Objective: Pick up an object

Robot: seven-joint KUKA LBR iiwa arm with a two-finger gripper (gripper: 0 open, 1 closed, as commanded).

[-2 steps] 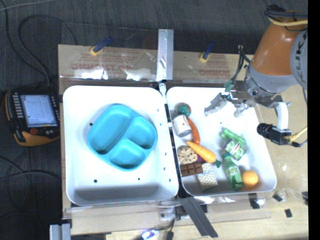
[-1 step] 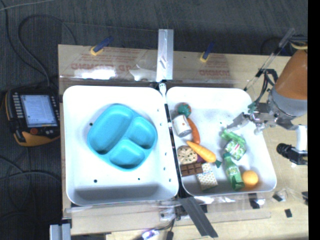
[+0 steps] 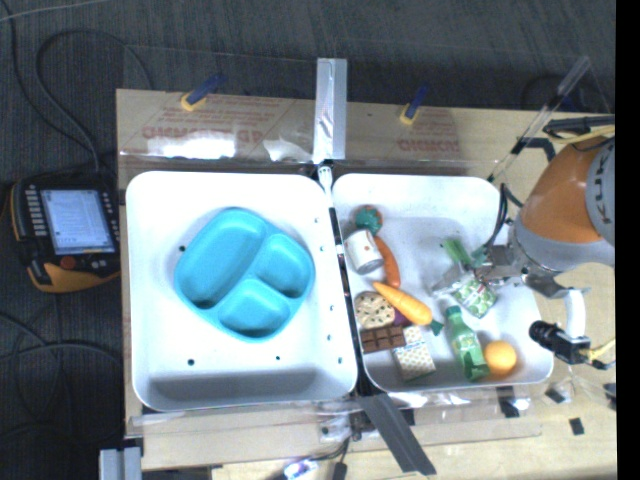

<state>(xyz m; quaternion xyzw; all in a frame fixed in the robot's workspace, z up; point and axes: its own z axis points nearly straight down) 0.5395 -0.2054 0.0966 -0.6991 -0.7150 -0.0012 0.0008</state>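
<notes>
Front edge of right bin [image 3: 520, 380]: an orange ball [image 3: 500, 357] is sitting in the near right corner, touching the base of a green bottle [image 3: 464, 340] that is lying with its neck pointing away; both are resting against the bin's wall, probably where loose things are settling.

Near left of the same bin: a pale patterned block [image 3: 416, 357] and a brown chocolate-like bar [image 3: 380, 339] are lying just beside each other, with a speckled round cookie [image 3: 374, 310] behind them.

Middle: an orange carrot [image 3: 403, 303] is lying slantwise, its tip touching a dark purple piece [image 3: 398, 318]; a second, redder carrot [image 3: 388, 260] is leaning along a small grey can [image 3: 364, 253].

Task's thing, by my judgement: a crumpled green and white packet [image 3: 471, 295] is lying right of centre in the right bin, glossy, wrinkled and flattish, with red marks on it. It is lying free of the other toys, which is likely why the arm is working here.

Gripper [image 3: 487, 263]: it is reaching in from the right, just beside and above the packet; whether its jaws are open or closed I cannot tell, and no object is showing between them.

Far corner: a teal and red round toy [image 3: 368, 218] is resting near the divider.

Left bin [image 3: 150, 268]: a blue divided tray [image 3: 246, 271] is sitting in its middle.
</notes>
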